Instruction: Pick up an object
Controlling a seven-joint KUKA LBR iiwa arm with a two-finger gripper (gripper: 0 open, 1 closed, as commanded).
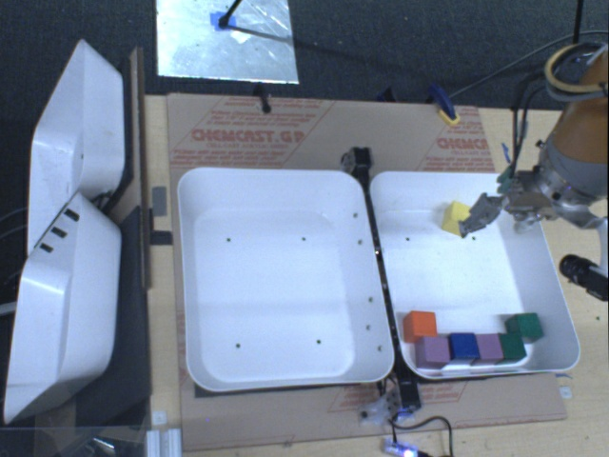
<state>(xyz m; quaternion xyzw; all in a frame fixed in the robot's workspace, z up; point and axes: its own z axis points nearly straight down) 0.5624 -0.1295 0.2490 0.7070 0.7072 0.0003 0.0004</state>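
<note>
A yellow block (454, 216) lies near the back of the right bin (552, 276). My gripper (475, 221) hangs just to the right of that block, right up against its edge, on the arm that comes in from the right. I cannot tell from above whether the block is between the gripper's parts or only beside them. Along the front wall of the same bin sit an orange block (420, 325), a purple block (433, 349), a blue block (463, 347), a second purple block (489, 347) and a green block (523, 328).
The left bin (195, 284) stands next to the right one, with a dark divider strip (381, 274) between them. White moulded housings (71, 227) lie off the bench at the left. A shiny metal sheet (226, 27) lies behind the bins.
</note>
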